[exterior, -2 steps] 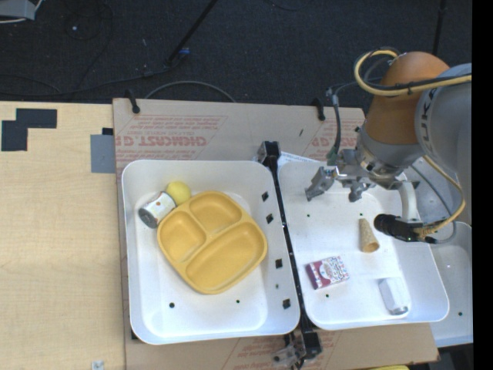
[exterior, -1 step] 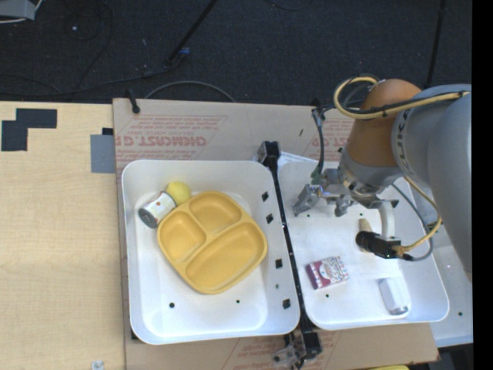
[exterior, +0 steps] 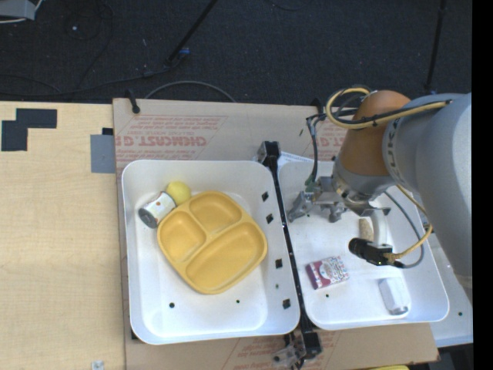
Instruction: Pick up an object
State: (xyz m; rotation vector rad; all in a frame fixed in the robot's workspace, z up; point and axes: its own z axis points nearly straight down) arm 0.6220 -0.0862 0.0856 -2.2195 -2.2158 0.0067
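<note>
My gripper point(exterior: 316, 206) hangs low over the upper left part of the right bin point(exterior: 431, 314), near the divider. Its fingers are spread open, with nothing seen between them. A red and white packet point(exterior: 328, 272) lies in the same bin, below the gripper. A small beige cork-like piece point(exterior: 367, 227) lies to the gripper's right. A pale, clear tube point(exterior: 392, 294) rests near the bin's lower right corner. In the left bin point(exterior: 146, 314), a yellow divided plate point(exterior: 212, 241) sits beside a yellow ball point(exterior: 179, 192) and a small grey can point(exterior: 156, 209).
A black divider point(exterior: 282, 237) runs between the two bins. The grey arm point(exterior: 431, 153) with its orange band point(exterior: 373, 133) covers the upper right of the right bin. Cardboard point(exterior: 192, 133) lies under the bins.
</note>
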